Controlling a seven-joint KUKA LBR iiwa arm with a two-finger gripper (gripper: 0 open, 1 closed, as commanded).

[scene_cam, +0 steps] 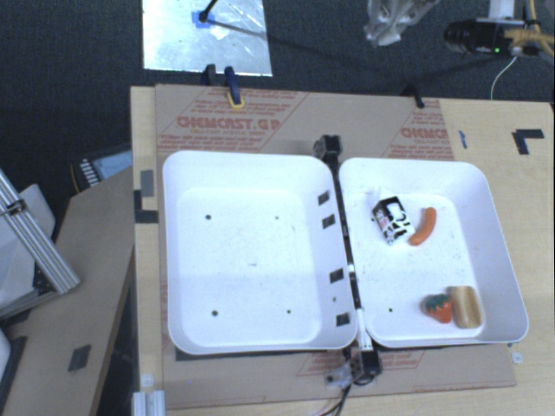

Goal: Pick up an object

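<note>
The right bin (pixel 486 199) holds a small black and white box (pixel 392 218) lying beside an orange sausage-shaped piece (pixel 423 226). Near its front right corner lie a tan bread-like roll (pixel 465 306) and a small orange and green toy (pixel 438 308), touching each other. My gripper (pixel 392 17) hangs high at the top of the view, beyond the far edge of the bench and well away from every object. Nothing is between its fingers.
The left bin (pixel 178 232) sits beside the right one, joined by a black hinge strip (pixel 340 250). A shiny metal sheet (pixel 206 24) lies on the dark floor at the back. An aluminium rail (pixel 30 237) stands at the left.
</note>
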